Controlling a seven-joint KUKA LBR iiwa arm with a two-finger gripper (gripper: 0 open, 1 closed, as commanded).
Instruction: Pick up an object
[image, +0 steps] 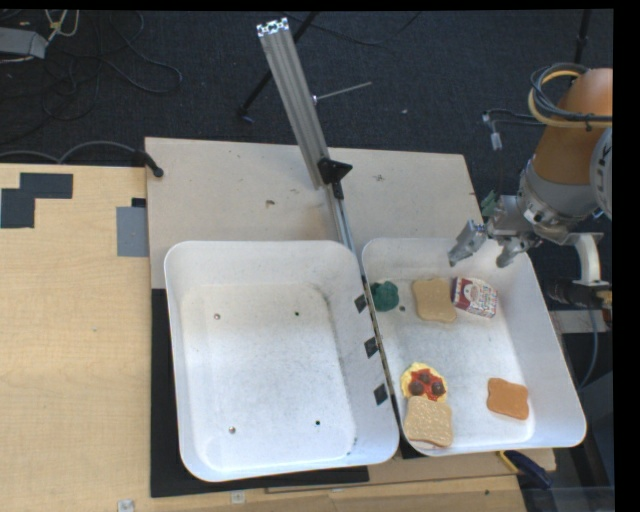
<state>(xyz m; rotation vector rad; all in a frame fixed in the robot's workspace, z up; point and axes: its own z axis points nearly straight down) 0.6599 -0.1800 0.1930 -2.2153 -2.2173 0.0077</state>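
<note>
— Which one would you go for, if you were that arm?

— The little packet (474, 297), I reckon. It sits in the right bin (560, 395) just below the end effector (490, 243), a touch toward the near side, with its left edge touching or nearly touching the tan slice (435, 300).

— How do you think it'll handle?

— Light, I'd guess, and a bit slick if that's a printed wrapper. It's white with a red patch, roughly rectangular, lying flat and slightly skewed. I'd take it across its short sides, away from the tan slice so the fingers don't catch both.

— And the end effector right now?

— Spread fairly wide, two fingers splayed apart with nothing between them, hovering over the far rim of the right bin.

— What else is in there?

— A small green lump (384, 294) further left of the end effector, by the divider. Nearer us there's a yellow piece with red spots (424, 381) touching a speckled cracker-looking square (428, 423), and an orange block (508, 398) off on its own. They look like toy food, probably rigid plastic or foam, so nothing fragile. The flat ones would be awkward: little height to pinch.

— And the left bin (190, 300)?

— Not where I'd send it. Both sit on the desk (250, 190) side by side.
</note>
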